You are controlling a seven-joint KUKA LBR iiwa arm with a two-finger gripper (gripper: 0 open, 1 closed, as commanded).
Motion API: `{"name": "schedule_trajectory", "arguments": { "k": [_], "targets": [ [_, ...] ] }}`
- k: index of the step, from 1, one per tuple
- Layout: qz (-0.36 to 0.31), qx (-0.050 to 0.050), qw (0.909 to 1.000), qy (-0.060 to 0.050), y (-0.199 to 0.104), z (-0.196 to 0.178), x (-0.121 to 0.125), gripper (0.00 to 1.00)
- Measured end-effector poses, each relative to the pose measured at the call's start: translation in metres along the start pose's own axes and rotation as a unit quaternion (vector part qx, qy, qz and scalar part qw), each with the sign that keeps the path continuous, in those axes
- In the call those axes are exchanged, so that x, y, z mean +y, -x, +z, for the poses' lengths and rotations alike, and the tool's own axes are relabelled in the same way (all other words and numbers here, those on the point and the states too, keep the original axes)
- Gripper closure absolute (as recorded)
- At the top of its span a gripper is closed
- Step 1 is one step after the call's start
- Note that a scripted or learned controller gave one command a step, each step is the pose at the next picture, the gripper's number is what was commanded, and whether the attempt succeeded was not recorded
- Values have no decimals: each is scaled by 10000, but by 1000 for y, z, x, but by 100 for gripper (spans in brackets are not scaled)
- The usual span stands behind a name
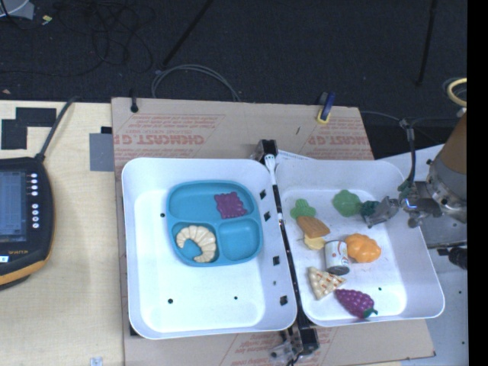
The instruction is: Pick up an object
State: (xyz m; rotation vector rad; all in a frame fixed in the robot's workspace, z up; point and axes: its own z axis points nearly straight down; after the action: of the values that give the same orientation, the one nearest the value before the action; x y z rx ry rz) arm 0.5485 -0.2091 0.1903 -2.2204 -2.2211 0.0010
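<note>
We saw the two-finger gripper (375, 212) hanging at the right bin's (415, 300) upper right, fingers apart around nothing, near the green plastic vegetable (347, 202), too blobby for any long axis.

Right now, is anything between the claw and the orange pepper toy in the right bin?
Nothing visible does. The claw sits just above and right of the orange pepper toy, with bare bin floor between them.

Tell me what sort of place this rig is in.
Likely a robotics lab bench: two shallow white plastic bins sit on a cardboard sheet, a handheld control pendant lies left, and loose cables trail behind.
</note>
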Motion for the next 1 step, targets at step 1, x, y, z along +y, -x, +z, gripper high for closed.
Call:
{"name": "schedule_trajectory", "arguments": {
  "k": [1],
  "targets": [
    [4,0,10000,-5,4,92,87,0]
  ]
}}
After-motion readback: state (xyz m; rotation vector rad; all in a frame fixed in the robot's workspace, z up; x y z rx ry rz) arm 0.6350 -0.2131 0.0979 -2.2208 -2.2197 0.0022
